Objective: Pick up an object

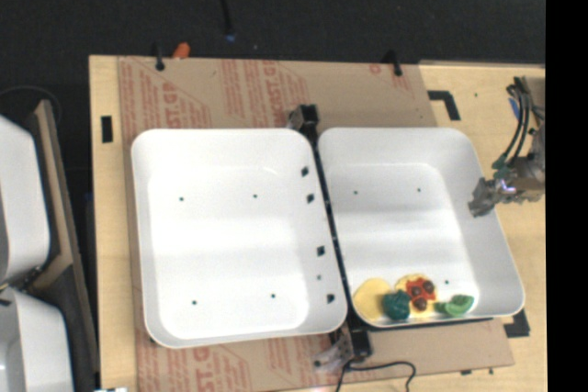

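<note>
The objects to choose from lie bunched at about six o'clock in the right bin (459, 197), against its near wall. A flat pale yellow piece (370, 296) sits on the nine o'clock side of the bunch. Touching it is a teal lump (397, 307). Just beyond that, toward twelve o'clock, is a small red thing with dark spots (420, 287), and a green piece (456, 304) ends the row at three o'clock. What each one is exactly is too small to tell.

All of them rest on the bin floor, so none has been lifted and the pick is, by my judgement, not yet begun.

The gripper (484, 197) is at three o'clock of the right bin, over its far-right rim, well apart from the bunch. It is small and dark against the wall, and whether it is apart or together I cannot tell. Nothing can be seen in it.

What is left is the whole job: travel toward six o'clock, descend over one piece, close and lift. The crowding against the wall may make a clean grasp awkward.

The left bin (230, 234) lies beside the right one, the two meeting along a dark divider (323, 216) on the tan bench (230, 96).
</note>
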`<state>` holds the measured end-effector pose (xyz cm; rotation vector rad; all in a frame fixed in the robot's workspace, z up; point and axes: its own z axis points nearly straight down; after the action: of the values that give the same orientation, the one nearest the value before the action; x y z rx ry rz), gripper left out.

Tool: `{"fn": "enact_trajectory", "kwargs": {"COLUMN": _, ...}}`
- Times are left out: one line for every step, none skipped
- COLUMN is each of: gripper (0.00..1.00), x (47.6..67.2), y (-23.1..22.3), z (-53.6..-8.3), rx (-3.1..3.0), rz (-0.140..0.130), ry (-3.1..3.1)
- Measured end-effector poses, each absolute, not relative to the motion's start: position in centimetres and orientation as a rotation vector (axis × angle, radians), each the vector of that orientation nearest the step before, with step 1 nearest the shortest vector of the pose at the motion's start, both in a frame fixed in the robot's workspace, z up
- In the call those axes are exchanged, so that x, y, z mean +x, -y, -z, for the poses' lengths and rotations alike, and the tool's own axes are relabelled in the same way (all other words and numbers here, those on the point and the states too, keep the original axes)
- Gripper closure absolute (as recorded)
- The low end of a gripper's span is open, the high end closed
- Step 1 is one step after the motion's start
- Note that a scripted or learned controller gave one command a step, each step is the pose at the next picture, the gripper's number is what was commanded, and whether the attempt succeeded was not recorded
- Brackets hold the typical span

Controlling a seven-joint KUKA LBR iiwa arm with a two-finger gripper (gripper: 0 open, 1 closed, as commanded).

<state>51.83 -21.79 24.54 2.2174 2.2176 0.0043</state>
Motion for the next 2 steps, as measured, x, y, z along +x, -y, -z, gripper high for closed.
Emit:
{"fn": "enact_trajectory", "kwargs": {"gripper": 1.00, "x": 51.9, "y": 21.9, "z": -26.3, "rx": 2.220, "rz": -0.002, "ry": -2.220}}
{"fn": "enact_trajectory", "kwargs": {"gripper": 1.00, "x": 52.9, "y": 17.6, "z": -26.5, "rx": 2.217, "rz": -0.002, "ry": -2.224}}
